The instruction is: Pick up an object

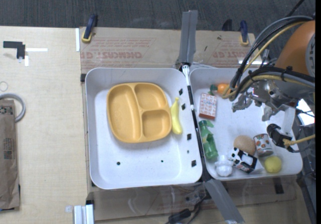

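– Along the right bin's (228, 123) side nearest the camera, what lies there?

– A yellow lemon (273, 164) sits in the right corner; just left of it stands a small printed can (262, 143); a tan egg-shaped thing (245, 143) touches a black-and-white cow toy (244, 160); a white lump (224, 169) lies toward the left corner.

– And the gripper (255, 106)?

– It hangs over the bin's middle, farther back than the can; whether it is open or closed cannot be told, nor whether it has hold of anything; the grey arm (296, 52) reaches in from the right.

– What else is in that bin?

– A green bottle (207, 140) lies along the left wall; a red-and-white packet (208, 106) is just behind it; a small orange thing (221, 89) rests near the back wall.

– And the left bin (100, 168)?

– It holds an orange divided plate (139, 112); a banana (176, 116) lies against the plate's right rim.
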